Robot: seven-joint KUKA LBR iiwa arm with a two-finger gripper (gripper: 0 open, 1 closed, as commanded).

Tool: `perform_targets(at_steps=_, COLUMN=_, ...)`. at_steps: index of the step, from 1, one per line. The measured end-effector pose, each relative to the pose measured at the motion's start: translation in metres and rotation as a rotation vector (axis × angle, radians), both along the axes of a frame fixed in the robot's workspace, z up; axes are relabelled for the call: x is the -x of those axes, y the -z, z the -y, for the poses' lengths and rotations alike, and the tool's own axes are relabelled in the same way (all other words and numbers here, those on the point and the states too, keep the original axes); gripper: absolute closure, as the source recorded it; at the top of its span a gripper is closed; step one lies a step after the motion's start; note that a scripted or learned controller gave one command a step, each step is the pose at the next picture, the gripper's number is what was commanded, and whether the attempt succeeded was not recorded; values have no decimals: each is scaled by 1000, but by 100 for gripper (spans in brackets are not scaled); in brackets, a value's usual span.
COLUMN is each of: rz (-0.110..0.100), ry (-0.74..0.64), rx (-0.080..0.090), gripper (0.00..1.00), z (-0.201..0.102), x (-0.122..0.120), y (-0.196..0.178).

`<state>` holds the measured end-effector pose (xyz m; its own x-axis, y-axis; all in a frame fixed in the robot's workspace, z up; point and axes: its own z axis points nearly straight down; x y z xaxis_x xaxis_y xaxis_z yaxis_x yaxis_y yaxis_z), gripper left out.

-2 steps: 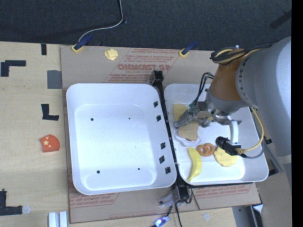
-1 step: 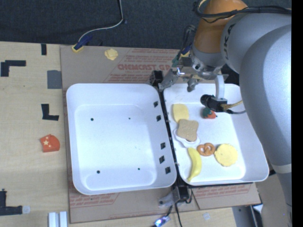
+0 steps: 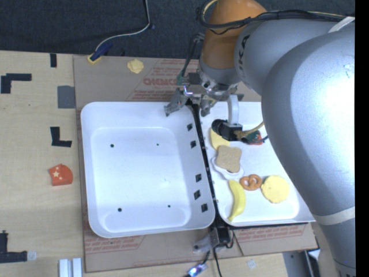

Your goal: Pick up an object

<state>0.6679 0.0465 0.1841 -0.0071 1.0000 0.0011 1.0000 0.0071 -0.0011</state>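
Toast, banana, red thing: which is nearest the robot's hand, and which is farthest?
1. Toast, in the right bin, just below the hand.
2. Banana, right bin's near end.
3. Red thing, on the bench, far left.

You have the right bin [image 3: 265,211] at 3 o'clock of the left bin [image 3: 138,172]. It holds:
- bread slice [image 3: 229,158]
- pretzel [image 3: 251,182], at the slice's 5 o'clock
- banana [image 3: 236,199], at the pretzel's 7 o'clock
- round fruit [image 3: 275,189], at the pretzel's 3 o'clock

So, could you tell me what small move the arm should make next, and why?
Probably slide the gripper toward the camera and slightly right, over the toast slice in the right-hand bin: it hovers by the bins' far rims, while the objects lie nearer.
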Motion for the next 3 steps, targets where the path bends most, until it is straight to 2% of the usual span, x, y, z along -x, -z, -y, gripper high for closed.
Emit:
perform_targets(at_steps=1, rz=2, ry=3, rx=0, gripper=0, z=-72, x=0, y=-80)
perform_targets(at_steps=2, rz=-1, ry=3, rx=3, gripper=100, z=-70, x=0, y=-88)
perform_targets(at_steps=3, rz=1, ry=5, rx=1, gripper=100, z=-141, x=0, y=-125)
